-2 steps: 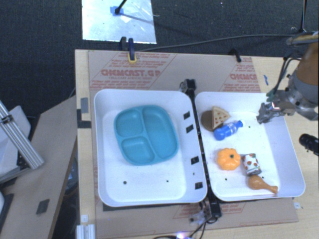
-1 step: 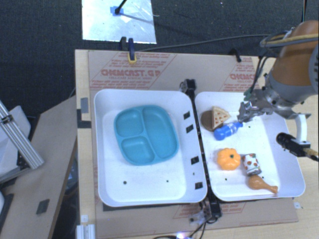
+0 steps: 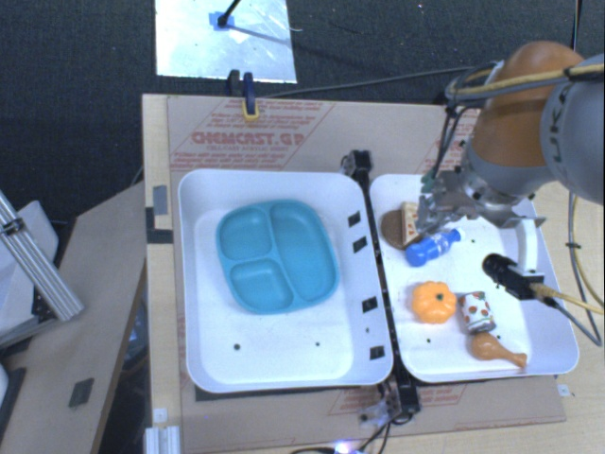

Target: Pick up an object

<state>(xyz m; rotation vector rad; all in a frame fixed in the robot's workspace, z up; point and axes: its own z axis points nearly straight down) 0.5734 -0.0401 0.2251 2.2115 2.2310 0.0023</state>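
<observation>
In the right bin [image 3: 558,348] lie a blue bottle [image 3: 432,247], a brown wedge like a slice of cake [image 3: 402,224], an orange pumpkin [image 3: 433,303], a small patterned can [image 3: 475,312] and a tan drumstick shape [image 3: 496,349]. My gripper [image 3: 433,214] hangs low over the back left of that bin, right above the blue bottle and beside the brown slice. The wrist body covers the fingertips, and nothing shows between them.
The left bin [image 3: 203,348] holds a blue divided tray [image 3: 277,254]. A black clip strip [image 3: 371,263] runs between the bins. A black cable connector [image 3: 506,274] and yellow cable lie over the right bin's right side. A metal bracket [image 3: 38,263] stands at far left.
</observation>
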